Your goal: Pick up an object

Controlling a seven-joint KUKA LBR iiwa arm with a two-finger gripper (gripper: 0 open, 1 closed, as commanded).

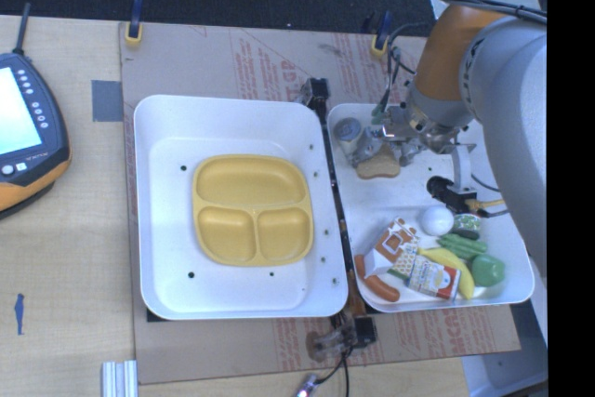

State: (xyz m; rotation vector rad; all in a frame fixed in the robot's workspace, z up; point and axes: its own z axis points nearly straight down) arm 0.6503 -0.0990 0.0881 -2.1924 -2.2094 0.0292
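Your gripper (389, 144) sits right over that tan bread-looking lump (378, 166) at the far end of the right bin (521, 293); it's probably light and squishy, so pinch its middle gently.

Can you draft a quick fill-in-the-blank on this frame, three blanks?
1. The yellow plastic divided tray lies in the ____ white bin.
2. That tray has ____ compartments.
3. The gripper is over the ____ end of the right white bin, beside a tan bread-like lump.

Missing words: left; three; far
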